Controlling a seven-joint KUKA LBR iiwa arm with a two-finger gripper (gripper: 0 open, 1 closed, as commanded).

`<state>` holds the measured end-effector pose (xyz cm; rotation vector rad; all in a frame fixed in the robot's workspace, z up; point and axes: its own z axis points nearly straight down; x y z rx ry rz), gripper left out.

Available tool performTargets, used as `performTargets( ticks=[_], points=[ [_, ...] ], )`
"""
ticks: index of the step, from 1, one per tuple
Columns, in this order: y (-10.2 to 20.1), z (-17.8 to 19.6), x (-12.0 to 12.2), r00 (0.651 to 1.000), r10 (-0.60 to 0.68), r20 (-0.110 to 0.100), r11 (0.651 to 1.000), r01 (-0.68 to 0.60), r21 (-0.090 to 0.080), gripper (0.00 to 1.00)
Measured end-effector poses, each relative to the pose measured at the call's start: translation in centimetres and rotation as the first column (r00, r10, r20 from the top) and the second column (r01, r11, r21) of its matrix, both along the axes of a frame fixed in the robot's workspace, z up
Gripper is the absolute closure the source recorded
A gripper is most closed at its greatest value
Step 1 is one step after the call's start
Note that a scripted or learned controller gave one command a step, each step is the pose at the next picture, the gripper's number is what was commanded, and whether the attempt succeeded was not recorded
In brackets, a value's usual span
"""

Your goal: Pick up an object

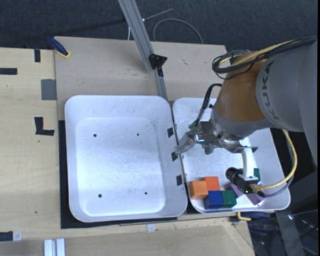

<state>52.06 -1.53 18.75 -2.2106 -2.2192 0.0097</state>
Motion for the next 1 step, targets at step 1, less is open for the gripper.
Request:
performTargets(
  ticks=[1],
  points=[
    [7.17,0.39,2.81,1.0,0.005,0.01,1.0,-0.005,0.0,0.0]
  ],
)
